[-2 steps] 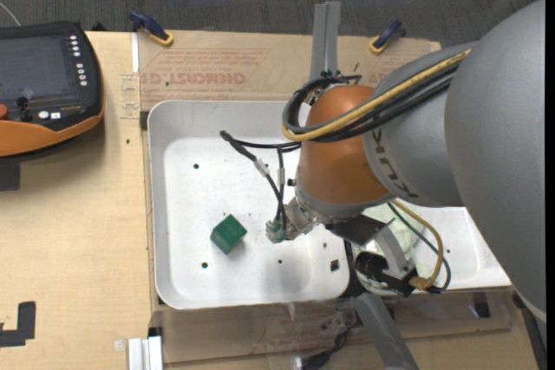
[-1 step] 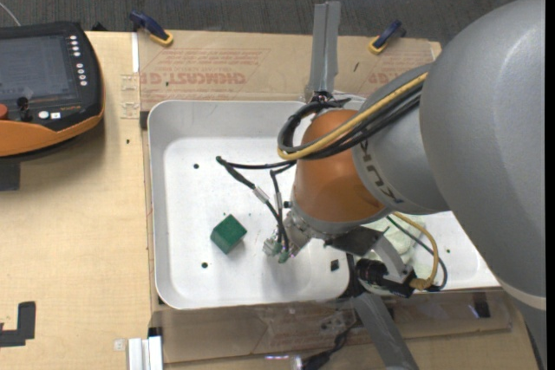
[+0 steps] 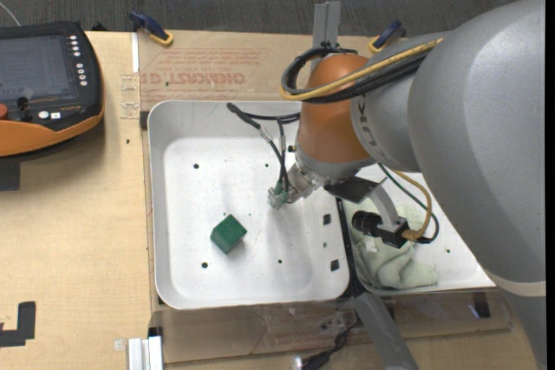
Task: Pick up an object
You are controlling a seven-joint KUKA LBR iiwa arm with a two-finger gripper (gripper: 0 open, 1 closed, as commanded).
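Gripper [image 3: 279, 197]: low over left bin [image 3: 173, 127] floor, finger state cannot be told, nothing visibly held. Green block [image 3: 229, 234]: on left bin floor, near gripper, apart. Crumpled cloth [image 3: 395, 266]: right bin. Status: pick not yet achieved; approach, grasp and lift remain.

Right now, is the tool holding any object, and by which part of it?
Nothing shows in the tool. It hangs over the left bin, and the green block lies apart from it on the bin floor.
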